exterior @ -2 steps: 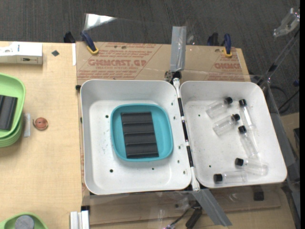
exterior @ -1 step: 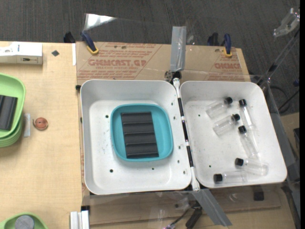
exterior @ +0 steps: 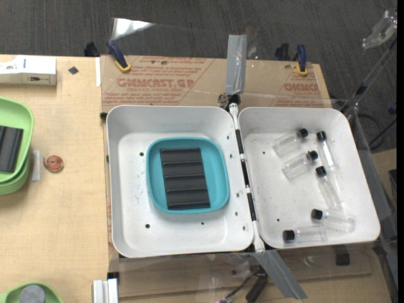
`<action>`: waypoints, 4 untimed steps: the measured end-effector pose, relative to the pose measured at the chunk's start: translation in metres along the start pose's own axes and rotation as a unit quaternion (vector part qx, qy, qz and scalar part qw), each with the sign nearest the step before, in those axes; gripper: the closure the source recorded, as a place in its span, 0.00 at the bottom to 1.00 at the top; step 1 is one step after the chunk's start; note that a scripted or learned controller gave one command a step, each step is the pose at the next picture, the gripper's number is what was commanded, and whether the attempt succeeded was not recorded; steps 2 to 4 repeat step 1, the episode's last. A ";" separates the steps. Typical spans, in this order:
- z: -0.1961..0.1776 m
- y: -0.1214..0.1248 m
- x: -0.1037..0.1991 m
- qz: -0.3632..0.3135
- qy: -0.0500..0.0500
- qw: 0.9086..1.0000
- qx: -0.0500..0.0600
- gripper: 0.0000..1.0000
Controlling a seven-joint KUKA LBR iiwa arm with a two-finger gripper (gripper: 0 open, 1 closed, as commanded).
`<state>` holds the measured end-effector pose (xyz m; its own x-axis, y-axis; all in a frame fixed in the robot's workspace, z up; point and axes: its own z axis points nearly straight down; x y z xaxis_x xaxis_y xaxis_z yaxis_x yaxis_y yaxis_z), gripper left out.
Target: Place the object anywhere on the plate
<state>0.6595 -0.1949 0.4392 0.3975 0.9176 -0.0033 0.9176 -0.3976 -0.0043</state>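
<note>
Since the clear vials lie loose in the right bin, it seems best to grasp the vial at 6 o'clock across its body, then carry it toward 9 o'clock onto the teal plate.

Red print reading "GENCAST" shows on the cardboard sheet behind the bins
</note>
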 end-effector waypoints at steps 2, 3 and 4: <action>0.000 0.000 0.000 0.000 0.000 1.000 0.000 0.00; 0.000 0.000 0.000 0.000 0.000 1.000 0.000 0.00; 0.000 0.000 0.000 0.000 0.000 1.000 0.000 0.00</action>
